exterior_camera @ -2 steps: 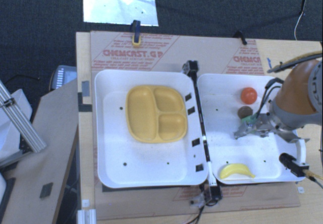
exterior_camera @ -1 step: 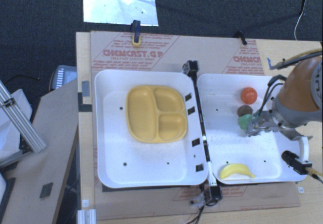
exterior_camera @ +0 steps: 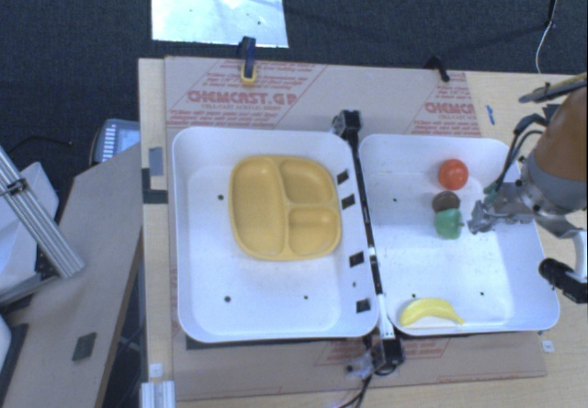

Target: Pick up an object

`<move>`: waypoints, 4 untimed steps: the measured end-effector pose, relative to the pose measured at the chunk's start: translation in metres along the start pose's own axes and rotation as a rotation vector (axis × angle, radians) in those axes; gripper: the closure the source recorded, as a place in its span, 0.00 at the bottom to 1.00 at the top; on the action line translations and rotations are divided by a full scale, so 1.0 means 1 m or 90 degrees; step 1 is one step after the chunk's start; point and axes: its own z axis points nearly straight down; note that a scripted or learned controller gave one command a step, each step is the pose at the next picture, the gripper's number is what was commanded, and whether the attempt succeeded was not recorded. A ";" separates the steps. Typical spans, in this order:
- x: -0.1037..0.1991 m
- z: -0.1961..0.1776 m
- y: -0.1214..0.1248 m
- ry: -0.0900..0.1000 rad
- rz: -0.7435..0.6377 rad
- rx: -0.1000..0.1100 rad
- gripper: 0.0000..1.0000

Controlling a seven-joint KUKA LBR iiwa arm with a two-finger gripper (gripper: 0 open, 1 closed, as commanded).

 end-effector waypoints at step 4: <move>0.098 -0.051 -0.008 0.003 -0.006 0.004 1.00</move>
